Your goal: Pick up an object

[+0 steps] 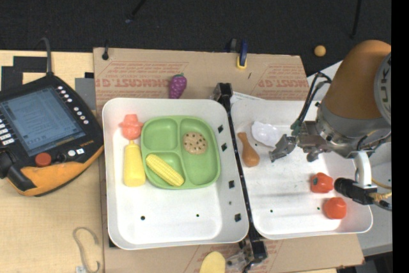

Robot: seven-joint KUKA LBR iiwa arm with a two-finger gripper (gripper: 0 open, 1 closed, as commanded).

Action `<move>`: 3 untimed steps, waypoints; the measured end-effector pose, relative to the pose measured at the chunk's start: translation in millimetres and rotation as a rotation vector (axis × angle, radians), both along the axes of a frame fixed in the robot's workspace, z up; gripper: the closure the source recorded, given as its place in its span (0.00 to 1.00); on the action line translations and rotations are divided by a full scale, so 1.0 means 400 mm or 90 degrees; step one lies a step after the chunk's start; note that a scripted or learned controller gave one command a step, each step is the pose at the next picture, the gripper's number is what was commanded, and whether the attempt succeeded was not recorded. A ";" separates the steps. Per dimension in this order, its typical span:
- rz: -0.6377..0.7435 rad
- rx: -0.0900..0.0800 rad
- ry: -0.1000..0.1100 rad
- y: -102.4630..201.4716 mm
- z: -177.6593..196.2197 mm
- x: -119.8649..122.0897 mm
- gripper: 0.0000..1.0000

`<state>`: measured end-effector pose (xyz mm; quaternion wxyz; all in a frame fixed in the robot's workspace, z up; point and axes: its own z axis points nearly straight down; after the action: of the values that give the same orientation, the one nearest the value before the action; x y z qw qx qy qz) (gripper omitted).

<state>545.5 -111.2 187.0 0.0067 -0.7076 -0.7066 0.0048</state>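
Nothing lifted yet: the dark two-finger gripper hovers over the right white bin, fingers apart and empty, just beside the brown plastic drumstick, so the whole grab remains.

In the right bin lie a brown drumstick near the left wall, a white piece just beside it, and two red tomato-like things near the right side. In the left bin a green tray holds a cookie and a corn cob, with a yellow bottle and a pink piece beside it.
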 end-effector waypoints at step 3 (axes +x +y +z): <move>0.002 0.000 -0.005 0.022 -0.253 0.017 0.00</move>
<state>552.4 -102.3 85.8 0.0035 -0.7066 -0.7076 0.0019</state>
